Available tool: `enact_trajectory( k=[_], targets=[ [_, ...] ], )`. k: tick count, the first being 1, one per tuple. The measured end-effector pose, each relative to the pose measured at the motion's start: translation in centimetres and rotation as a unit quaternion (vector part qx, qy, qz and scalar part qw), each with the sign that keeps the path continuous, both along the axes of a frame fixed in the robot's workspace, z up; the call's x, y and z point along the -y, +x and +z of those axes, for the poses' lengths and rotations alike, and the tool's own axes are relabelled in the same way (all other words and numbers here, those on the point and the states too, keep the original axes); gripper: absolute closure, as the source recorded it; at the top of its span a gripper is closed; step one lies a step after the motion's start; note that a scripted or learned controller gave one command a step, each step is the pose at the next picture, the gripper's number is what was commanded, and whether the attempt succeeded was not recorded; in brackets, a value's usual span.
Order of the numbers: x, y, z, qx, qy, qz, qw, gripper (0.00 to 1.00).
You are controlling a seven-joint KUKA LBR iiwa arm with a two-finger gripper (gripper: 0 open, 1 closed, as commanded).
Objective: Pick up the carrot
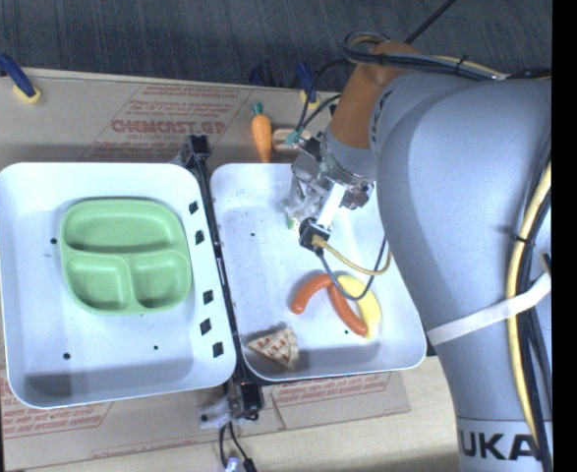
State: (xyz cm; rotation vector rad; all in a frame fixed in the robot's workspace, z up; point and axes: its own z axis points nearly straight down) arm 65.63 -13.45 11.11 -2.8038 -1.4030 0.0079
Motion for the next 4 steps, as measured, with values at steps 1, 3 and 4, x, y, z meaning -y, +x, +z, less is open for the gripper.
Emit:
enact_trajectory(
  k=[1, 3, 4],
  targets=[
    [1.8, -0.3, 13.4, 0.001, -0.0018, -0.171, 0.9853, 1.00],
    [-0.6, -5.0, 12.2, 0.000, -0.0014, -0.209, 0.9780, 1.00],
    [3.1, -0.8, 19.6, 0.002, -0.0019, -0.231, 0.9729, 1.00]
  ],
)
